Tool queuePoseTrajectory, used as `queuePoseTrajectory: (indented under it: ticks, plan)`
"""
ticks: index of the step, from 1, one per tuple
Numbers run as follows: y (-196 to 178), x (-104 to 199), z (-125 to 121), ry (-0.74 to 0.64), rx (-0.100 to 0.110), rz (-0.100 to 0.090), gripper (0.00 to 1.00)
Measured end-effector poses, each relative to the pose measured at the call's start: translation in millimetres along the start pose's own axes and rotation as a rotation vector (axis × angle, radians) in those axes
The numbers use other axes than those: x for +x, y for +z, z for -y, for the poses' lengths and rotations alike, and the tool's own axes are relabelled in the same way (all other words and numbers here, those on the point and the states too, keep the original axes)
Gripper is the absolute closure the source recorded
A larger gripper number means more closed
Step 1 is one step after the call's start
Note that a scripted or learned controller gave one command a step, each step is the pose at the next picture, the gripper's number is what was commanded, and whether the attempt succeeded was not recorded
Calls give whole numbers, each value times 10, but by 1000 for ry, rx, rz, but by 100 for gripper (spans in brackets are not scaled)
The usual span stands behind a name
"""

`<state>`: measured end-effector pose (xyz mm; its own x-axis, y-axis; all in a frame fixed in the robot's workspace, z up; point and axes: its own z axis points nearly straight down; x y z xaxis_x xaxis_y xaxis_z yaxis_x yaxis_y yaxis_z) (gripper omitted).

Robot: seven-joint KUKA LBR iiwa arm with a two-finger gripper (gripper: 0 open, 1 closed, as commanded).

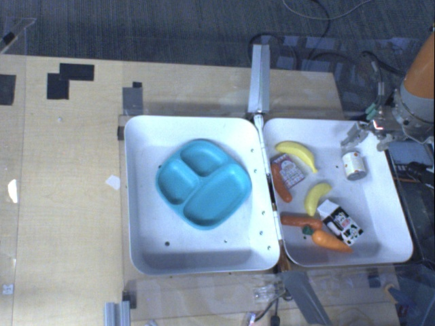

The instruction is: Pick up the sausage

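Here, the sausage [281,182] is lying in the right bin [401,246], close against the bin's left wall; it is a reddish-brown link running roughly top to bottom in the camera view, and a small packet [289,171] with a dark red and white label is lying partly over its upper half; the sausage is not touching the gripper.

Just above and right of the packet, a yellow banana [298,154] is resting with its curve arching upward; a second, shorter banana [315,197] is lying below it, near the bin's middle; a black-and-white patterned carton [342,223] is sitting just below and right of that second banana. Along the lower part of the bin, a second reddish-brown link [300,220] is lying almost level, and an orange carrot [329,240] with a green top end is lying just beneath it, touching the carton's lower edge. A small white cylinder [353,165] is standing free in the bin's upper right area.

The gripper [372,132] is hovering over the upper right corner of the right bin, well apart from the sausage and just above the white cylinder; whether its fingers are wide or narrow, an onlooker cannot tell; nothing is visibly sitting between them.

The left bin [146,250] is holding a blue divided plate [204,183] near its centre.
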<state>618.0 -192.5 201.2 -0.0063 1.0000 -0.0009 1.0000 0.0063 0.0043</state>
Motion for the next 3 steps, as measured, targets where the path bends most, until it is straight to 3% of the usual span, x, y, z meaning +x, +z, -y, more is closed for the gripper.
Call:
queuePoseTrajectory:
  ticks: [1,2,3]
  plan:
    - [945,0,805,320,2,0,0]
    - [1121,-58,604,-4,-6,1,0]
    - [-164,-43,-23,-137,-6,2,0]
